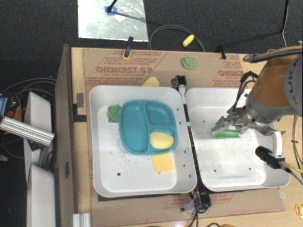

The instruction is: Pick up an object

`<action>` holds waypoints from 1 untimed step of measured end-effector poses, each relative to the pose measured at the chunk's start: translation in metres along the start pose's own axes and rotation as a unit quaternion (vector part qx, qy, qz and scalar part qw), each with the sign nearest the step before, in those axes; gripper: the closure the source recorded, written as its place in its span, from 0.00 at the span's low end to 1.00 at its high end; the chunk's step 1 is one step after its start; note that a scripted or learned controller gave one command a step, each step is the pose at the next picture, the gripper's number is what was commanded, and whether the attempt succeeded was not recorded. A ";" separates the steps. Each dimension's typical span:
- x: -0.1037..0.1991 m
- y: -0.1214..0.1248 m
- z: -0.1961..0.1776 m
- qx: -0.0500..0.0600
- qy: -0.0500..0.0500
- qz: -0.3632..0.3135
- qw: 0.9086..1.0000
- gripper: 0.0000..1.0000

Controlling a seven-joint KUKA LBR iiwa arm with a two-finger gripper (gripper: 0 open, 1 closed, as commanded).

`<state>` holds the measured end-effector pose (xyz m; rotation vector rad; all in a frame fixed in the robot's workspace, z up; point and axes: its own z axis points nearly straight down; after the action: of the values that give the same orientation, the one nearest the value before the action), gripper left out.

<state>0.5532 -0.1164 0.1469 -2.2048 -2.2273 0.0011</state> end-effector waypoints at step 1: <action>-0.003 0.007 0.061 -0.001 -0.002 0.004 1.000 0.00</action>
<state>0.5594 -0.1191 0.0863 -2.2176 -2.2211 0.0018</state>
